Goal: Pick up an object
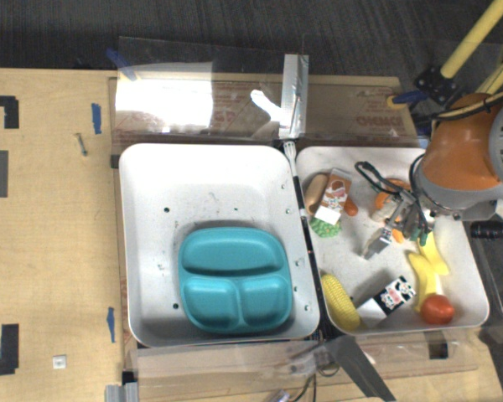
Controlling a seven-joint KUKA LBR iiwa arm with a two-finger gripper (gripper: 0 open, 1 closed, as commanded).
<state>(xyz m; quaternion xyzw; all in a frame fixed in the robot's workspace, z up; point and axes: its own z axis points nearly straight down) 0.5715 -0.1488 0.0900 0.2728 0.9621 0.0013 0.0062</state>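
Arm is reaching in over the right bin point(478, 304). My gripper point(394, 227) is hanging low above the bin floor, in the half farther from the left bin point(142, 224). Grey wrist and orange band are blocking my look at it from above. I cannot tell whether the gripper is released or clenched, and I am seeing nothing clearly gripped in it.

Objects, placed from the gripper:
- Banana point(427, 268): lying just beside it, toward the near rim, running on toward that rim.
- Tomato point(438, 309): sitting past the banana's far end and touching it, close to the near rim.
- Orange piece point(381, 199): lying just beside the gripper on the far-rim side; contact unclear.
- Black-and-white box point(394, 295): lying near, toward the near rim and slightly to the view's left.
- Corn point(339, 301): lying farther to the view's left, against the wall shared with the left bin.
- Carton point(336, 194) and brown roll point(316, 190): lying side by side well to the view's left, toward the far rim.
- Green-and-white piece point(325, 222): sitting just below those two.

Teal tray point(233, 279): sitting in the left bin, well apart from the gripper. Both bins are resting on the surface point(42, 249).
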